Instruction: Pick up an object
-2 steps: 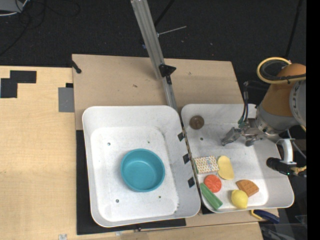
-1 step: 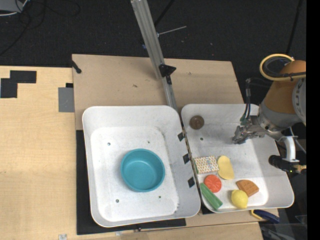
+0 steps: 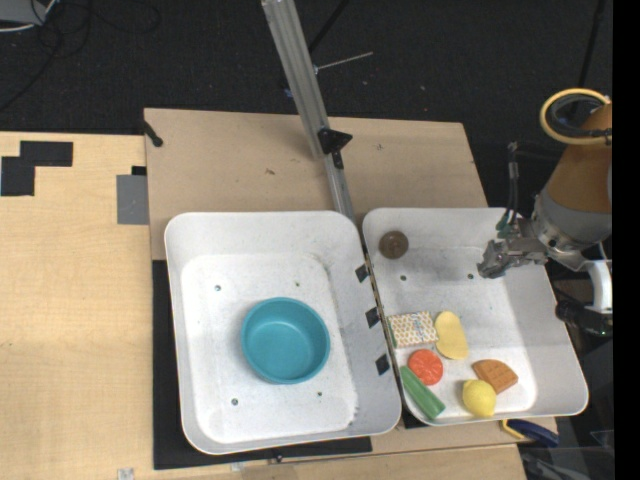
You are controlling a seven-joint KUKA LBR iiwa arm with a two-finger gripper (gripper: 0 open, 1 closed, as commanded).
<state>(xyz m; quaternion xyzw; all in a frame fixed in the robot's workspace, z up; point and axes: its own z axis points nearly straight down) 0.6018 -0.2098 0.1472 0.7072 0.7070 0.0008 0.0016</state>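
We see a table (image 3: 70, 298) with two white bins. The left bin (image 3: 200, 243) holds a teal bowl (image 3: 286, 340) near its centre. In the right bin (image 3: 540, 368), a brown disc (image 3: 393, 244) lies at 11 o'clock. Clustered at 6 o'clock are a patterned cracker (image 3: 411, 327), a pale yellow piece (image 3: 451, 335), a red tomato (image 3: 426, 367), a green vegetable (image 3: 423, 393), a lemon (image 3: 479, 398) and an orange-brown piece (image 3: 494, 373). At 2 o'clock, the gripper (image 3: 493, 261) hangs low over bare bin floor, well apart from these objects; we cannot tell how its fingers stand.
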